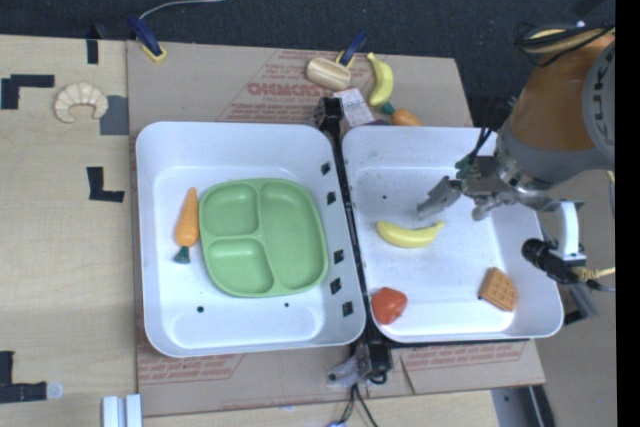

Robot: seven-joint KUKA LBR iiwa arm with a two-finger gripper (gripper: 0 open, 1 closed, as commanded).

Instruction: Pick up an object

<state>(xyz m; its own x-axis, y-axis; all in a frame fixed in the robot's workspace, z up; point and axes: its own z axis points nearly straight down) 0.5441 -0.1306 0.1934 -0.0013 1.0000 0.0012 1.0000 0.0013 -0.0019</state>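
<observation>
The grey arm with the orange band is reaching in from the right over the right shallow white bin (520, 320). Its two-finger end effector (462, 198) is hanging with its dark fingers spread apart and gripping nothing, one fingertip pointing down-left just above the yellow plastic banana (409, 234). That banana is lying near the middle of the right bin, apart from the fingers. A red rounded toy (389, 304) is sitting by the bin's near-left corner, and a tan waffle-shaped piece (498, 289) is resting toward its near-right side. In the left white bin (160, 315), a green divided plastic plate (264, 237) is lying flat with an orange toy carrot (187, 218) just beside its left edge. A pale croissant toy (81, 101) is resting on the surface to the far left.
</observation>
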